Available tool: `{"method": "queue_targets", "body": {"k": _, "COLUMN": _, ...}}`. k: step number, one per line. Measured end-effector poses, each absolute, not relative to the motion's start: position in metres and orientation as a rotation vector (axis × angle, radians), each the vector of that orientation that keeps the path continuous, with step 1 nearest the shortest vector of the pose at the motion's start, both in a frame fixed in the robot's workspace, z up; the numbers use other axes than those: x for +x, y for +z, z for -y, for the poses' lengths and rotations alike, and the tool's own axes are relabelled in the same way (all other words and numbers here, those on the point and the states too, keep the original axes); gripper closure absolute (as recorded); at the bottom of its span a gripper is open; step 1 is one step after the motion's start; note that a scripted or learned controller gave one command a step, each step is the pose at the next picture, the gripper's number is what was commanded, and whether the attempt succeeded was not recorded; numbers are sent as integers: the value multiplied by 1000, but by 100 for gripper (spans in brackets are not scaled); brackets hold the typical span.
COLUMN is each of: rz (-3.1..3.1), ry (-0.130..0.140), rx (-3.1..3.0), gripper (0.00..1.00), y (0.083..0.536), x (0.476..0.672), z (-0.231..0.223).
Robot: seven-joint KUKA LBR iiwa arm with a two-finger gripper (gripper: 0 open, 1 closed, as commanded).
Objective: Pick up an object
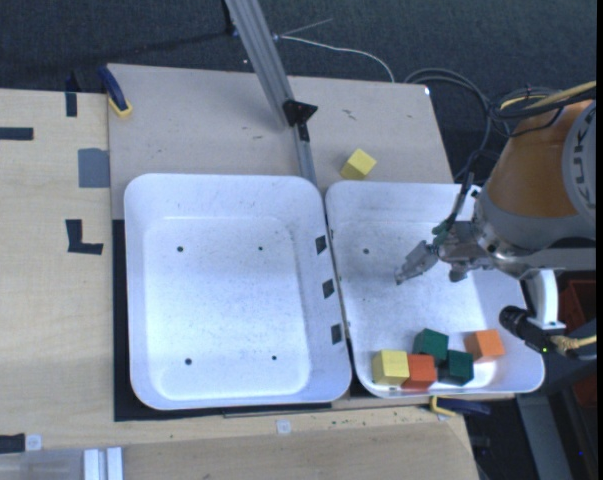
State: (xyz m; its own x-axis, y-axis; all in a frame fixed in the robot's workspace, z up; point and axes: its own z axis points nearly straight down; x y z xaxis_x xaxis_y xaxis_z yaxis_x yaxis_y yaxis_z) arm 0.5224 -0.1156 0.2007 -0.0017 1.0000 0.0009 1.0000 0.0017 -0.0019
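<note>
The left bin (226, 288) sits beside the right bin (381, 223), their inner rims touching. The arm (546, 168) reaches in from the right over the right bin, and its gripper (413, 266) hangs above the middle of that bin's floor — whether it is wide or narrow cannot be told, and nothing shows in its grasp. The blocks lie well apart from it, clustered along the near rim of the right bin: a yellow block (390, 366), a red block (420, 370) touching it, two green blocks (431, 344) just behind and beside, and an orange block (487, 344) to the right. Another yellow cube (359, 163) rests on the bench — outside both bins, beyond the far rim.
</note>
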Motion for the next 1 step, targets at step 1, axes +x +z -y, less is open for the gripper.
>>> {"method": "queue_targets", "body": {"k": 1, "rz": 2217, "ry": 9, "rx": -2215, "gripper": 0, "y": 130, "x": 522, "z": 113}}
